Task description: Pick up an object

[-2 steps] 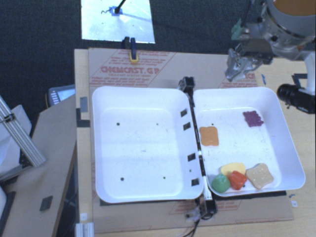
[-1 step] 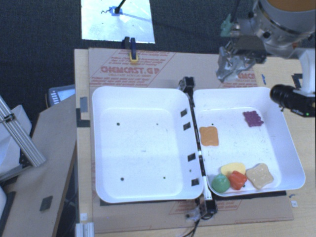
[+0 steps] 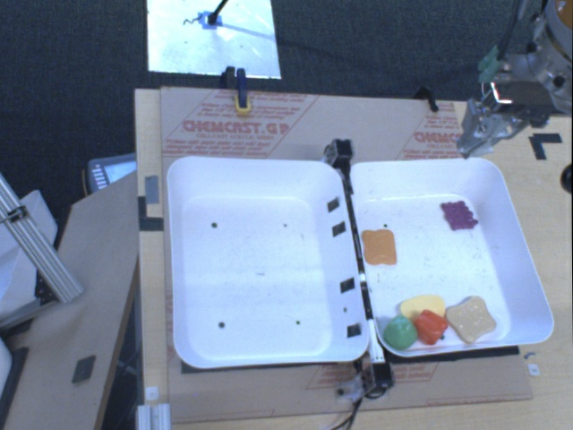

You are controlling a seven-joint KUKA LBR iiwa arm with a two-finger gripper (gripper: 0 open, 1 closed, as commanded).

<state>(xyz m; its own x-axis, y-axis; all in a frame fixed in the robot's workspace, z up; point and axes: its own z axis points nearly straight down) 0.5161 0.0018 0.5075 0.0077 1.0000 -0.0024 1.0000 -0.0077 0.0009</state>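
Two white bins are set side by side on the bench. The left bin [image 3: 255, 258] and the right bin [image 3: 510, 231] meet at a clipped seam. The gripper [image 3: 479, 133] is positioned above the far right corner of the right bin; whether it is released or clenched cannot be told. Within the right bin, grapes [image 3: 458, 214] lie at the far side and an orange slab [image 3: 380, 246] near the seam. Clustered at the near edge are a green ball [image 3: 399, 332], a yellow piece [image 3: 421, 306], a red piece [image 3: 431, 327] and toast [image 3: 471, 319].
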